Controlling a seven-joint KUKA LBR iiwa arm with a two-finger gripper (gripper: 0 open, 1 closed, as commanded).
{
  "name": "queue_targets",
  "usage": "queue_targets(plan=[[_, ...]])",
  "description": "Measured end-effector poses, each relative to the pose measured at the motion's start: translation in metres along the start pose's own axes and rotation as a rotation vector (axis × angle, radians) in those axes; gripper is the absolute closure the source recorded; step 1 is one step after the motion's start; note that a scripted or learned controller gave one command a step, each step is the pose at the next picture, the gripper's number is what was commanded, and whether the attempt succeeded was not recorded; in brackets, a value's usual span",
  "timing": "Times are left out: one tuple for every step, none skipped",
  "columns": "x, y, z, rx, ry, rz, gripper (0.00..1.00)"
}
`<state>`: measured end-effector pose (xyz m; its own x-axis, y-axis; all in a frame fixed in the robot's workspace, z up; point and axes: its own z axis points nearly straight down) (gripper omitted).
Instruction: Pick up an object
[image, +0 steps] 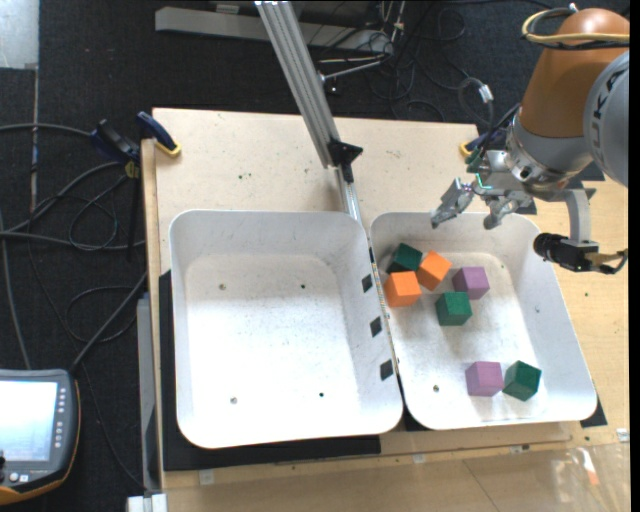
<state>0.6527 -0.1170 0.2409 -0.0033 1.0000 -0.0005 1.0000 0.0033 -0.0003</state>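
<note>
Fingers spread wide and empty, the gripper (477, 207) hangs above the right bin's (560, 330) far edge, presumably lining up over the orange cube (434, 270).

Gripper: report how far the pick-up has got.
Done: nothing lifted yet. All seven blocks lie in the right bin, among them the orange block and purple block. In hand: the gripper hangs open above the bin's far edge, with nothing between its fingers. Left: descend onto a block, close and lift.
</note>
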Motion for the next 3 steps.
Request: queue_targets(plan=[[-0.006, 0.006, 0.058, 0.005, 0.000, 0.004, 0.00], [-0.008, 0.015, 0.113, 0.003, 0.000, 0.001, 0.00], [-0.008, 0.020, 0.122, -0.016, -0.002, 0.000, 0.00]])
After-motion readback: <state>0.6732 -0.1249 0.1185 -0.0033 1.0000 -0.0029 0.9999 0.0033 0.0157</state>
